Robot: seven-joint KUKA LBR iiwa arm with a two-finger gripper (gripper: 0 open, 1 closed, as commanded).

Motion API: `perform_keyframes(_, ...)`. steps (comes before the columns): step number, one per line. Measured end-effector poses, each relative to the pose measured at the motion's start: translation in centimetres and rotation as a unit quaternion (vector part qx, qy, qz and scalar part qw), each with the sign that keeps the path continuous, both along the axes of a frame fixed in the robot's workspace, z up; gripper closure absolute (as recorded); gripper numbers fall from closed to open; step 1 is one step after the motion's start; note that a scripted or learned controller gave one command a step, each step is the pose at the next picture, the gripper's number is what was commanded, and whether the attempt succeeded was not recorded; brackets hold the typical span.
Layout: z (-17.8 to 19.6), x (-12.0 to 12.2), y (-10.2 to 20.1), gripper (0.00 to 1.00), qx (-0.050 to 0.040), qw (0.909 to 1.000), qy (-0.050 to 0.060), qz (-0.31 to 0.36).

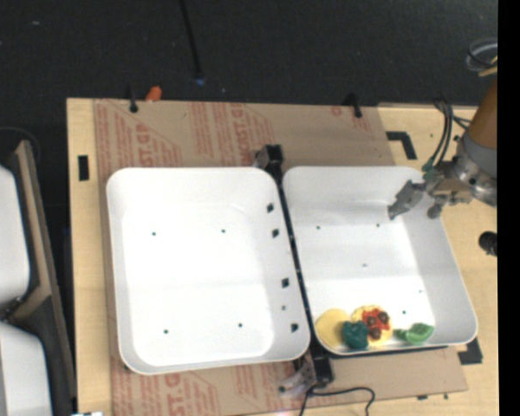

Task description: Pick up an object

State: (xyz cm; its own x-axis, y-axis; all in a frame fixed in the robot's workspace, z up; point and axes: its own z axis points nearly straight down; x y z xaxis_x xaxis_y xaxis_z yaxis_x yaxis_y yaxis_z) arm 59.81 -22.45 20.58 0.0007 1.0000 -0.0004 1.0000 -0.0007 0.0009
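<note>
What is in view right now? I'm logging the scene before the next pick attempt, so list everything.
Bins: two, white, side by side on the bench.
Toys: a small pile, yellow, teal, red and green, near corner of the right bin.
Bench: one, tan board with red print, under both bins.
Clips: black, along the seam between the bins.
Gripper: one, grey, open, over the right bin's far right edge, nothing between its fingers.

White bins [199,232], yellow, teal, red and green toys [373,326], grey claw [420,200]
</note>
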Motion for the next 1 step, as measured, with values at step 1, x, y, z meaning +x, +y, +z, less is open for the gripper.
perform_keyframes(1, -4.32, -6.51, 1.69, 0.0, 0.0006, 1.0, 0.002, 0.0)
